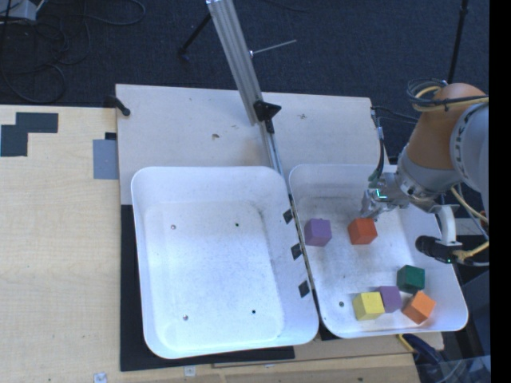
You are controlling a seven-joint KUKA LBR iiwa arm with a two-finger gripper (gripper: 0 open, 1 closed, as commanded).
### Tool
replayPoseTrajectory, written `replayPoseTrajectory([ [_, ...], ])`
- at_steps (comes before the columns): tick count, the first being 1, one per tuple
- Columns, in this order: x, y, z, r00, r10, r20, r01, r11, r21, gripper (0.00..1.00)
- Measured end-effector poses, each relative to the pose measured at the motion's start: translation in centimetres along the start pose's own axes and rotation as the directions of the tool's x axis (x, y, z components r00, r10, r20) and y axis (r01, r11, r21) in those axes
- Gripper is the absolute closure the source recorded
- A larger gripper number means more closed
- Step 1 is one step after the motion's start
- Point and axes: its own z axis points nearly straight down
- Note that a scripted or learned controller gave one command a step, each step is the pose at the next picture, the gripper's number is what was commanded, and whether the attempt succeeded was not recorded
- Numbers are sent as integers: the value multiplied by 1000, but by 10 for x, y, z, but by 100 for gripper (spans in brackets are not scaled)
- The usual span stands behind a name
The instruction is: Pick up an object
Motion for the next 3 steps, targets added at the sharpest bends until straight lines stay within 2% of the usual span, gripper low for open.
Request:
replayPoseTrajectory([
  [1,-12,-67,16,1000,3,-2,-3,1000,2,0],
  [2,-23,17,17,1000,-4,1,4,1000,-4,0],
  [3,-22,14,7,1000,-6,-1,6,1000,4,100],
])
